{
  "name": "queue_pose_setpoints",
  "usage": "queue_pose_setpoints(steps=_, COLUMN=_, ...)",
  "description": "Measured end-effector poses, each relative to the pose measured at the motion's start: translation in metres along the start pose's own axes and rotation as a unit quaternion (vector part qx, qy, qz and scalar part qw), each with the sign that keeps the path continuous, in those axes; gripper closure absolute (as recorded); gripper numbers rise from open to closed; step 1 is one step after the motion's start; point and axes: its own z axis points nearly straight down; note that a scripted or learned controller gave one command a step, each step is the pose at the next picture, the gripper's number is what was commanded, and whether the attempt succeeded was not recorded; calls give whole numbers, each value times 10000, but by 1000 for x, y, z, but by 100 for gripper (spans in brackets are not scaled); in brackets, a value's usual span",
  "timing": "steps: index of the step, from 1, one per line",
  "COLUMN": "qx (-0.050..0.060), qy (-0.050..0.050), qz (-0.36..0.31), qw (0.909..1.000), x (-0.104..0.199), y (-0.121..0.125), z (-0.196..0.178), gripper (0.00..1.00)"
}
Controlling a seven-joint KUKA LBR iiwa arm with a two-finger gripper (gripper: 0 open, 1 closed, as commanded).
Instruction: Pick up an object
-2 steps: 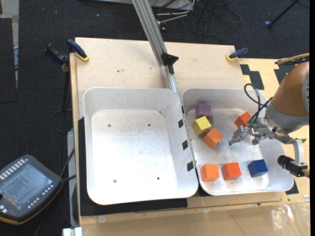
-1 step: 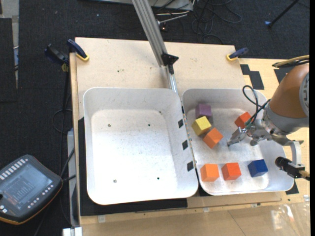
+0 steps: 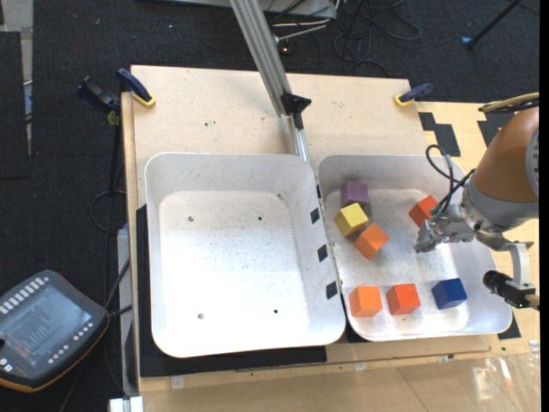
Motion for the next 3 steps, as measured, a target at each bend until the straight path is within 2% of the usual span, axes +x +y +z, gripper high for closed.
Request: queue_pose_setpoints(steps=3, qx=-24, qy=-8, qz=-14, qw=10000, x=13, y=-1, z=-137, gripper=100)
